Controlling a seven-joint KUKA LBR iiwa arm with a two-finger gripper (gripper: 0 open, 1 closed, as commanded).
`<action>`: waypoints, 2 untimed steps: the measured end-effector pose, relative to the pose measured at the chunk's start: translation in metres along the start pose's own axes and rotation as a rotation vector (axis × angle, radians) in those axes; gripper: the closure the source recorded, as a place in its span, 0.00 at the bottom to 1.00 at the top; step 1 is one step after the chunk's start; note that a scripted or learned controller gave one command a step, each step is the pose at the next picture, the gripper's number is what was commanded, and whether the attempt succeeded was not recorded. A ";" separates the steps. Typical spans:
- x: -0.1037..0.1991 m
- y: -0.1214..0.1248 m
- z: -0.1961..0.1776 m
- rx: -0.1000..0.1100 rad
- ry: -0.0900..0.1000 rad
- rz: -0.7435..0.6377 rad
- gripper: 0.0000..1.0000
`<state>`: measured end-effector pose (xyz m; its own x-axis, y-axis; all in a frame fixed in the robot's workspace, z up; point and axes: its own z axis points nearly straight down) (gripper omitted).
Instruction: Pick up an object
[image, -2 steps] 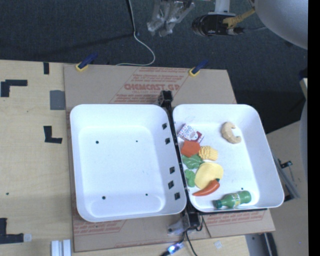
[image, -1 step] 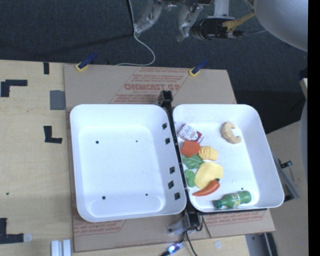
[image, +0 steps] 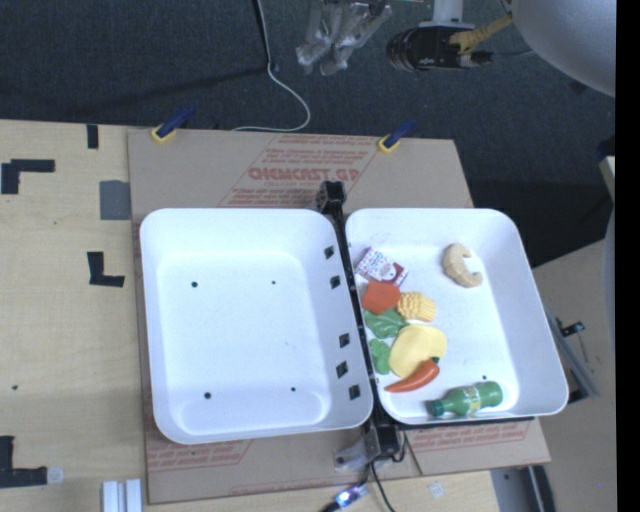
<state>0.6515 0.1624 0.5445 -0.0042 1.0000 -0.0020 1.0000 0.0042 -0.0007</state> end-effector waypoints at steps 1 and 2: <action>0.016 -0.119 0.079 0.012 0.000 -0.001 1.00; 0.027 -0.094 0.006 -0.006 0.004 0.000 1.00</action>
